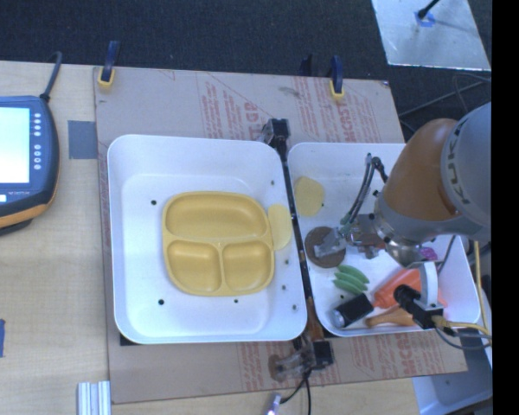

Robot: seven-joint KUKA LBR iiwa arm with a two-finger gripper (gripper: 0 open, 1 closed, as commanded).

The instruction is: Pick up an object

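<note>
Several small toys crowd the right bin (329,158): a black piece (353,309), orange carrot (396,289), green pod (352,277). Beyond, the pincer (330,245) hangs over a brown disc (321,247); whether it is apart or together, I cannot tell. Crowding could spoil the grasp.

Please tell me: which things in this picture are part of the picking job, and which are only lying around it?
Part of the job:
- claw
- right bin
- brown round piece under the claw
- green pod
- orange piece
- pale yellow disc

Only lying around:
- left bin
- yellow divided tray
- handheld screen
- blue clamps
</note>
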